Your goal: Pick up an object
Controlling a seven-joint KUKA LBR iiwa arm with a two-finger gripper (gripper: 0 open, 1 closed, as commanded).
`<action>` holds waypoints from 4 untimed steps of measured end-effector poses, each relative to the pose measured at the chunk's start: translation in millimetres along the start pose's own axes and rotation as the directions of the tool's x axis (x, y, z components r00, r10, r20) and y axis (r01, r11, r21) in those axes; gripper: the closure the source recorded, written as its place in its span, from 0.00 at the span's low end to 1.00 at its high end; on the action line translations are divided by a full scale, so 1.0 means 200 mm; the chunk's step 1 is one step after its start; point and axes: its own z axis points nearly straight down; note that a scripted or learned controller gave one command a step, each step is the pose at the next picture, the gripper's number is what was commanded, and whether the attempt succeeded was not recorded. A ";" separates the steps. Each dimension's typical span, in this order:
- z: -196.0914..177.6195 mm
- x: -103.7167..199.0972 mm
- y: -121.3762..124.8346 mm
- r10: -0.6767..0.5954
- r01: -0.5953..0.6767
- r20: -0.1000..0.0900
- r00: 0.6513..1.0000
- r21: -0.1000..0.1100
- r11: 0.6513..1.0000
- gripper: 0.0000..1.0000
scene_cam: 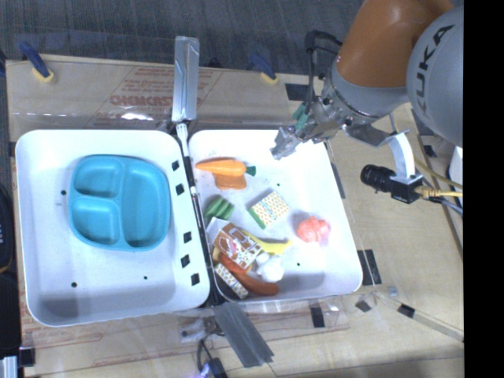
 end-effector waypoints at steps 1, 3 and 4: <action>0.00 0.00 0.00 0.000 0.000 0.000 1.000 0.001 1.000 0.00; 1.19 -0.03 -0.20 0.208 -0.208 0.001 0.978 0.002 0.978 0.00; 1.18 -0.06 -0.51 0.232 -0.232 0.000 0.973 0.001 0.973 0.00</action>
